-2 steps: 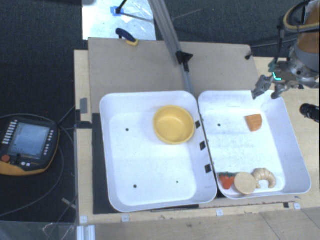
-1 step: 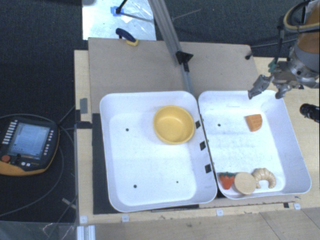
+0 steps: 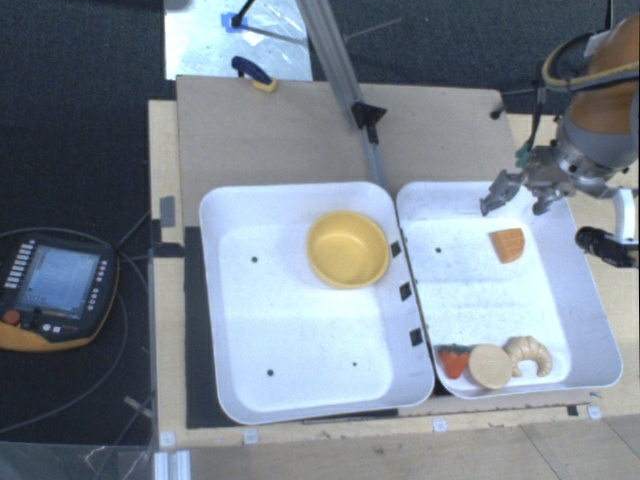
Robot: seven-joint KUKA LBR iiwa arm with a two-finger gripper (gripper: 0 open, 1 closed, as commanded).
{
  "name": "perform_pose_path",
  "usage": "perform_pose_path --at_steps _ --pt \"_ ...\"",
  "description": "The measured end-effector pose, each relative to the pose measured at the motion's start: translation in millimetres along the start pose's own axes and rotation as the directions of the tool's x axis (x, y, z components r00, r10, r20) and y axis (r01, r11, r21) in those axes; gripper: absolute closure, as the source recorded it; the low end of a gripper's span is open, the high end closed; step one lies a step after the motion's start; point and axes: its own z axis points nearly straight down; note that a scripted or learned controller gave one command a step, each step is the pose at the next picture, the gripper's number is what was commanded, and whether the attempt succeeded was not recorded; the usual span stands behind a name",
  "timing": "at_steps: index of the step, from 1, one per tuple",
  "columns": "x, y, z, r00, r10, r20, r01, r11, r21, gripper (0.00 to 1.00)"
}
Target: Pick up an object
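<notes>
Four objects are lying in the right bin (image 3: 585, 303): an orange wedge (image 3: 508, 245), a croissant (image 3: 529, 354), a round biscuit (image 3: 490, 366) and a red piece (image 3: 454, 361). The gripper (image 3: 521, 198) is hovering above the wedge, fingers spread wide, gripping nothing

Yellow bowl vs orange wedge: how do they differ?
The yellow bowl is round and hollow; the orange wedge is a small solid block with a slanted edge. The bowl is much larger than the wedge. The bowl sits in the left bin, near its upper right corner; the wedge lies in the right bin, just below the gripper. Both rest on a white bin floor, apart from other items.
</notes>
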Motion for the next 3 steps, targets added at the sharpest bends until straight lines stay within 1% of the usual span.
perform_pose_path --at_steps 1,2,3 --pt "3 0 42 1.000 0.000 0.000 0.000 1.000 -0.001 0.00" --pt "3 -10 97 1.000 0.000 0.000 0.000 1.000 0.000 0.00" --pt "2 -8 84 1.000 0.000 0.001 0.000 1.000 -0.006 1.00"
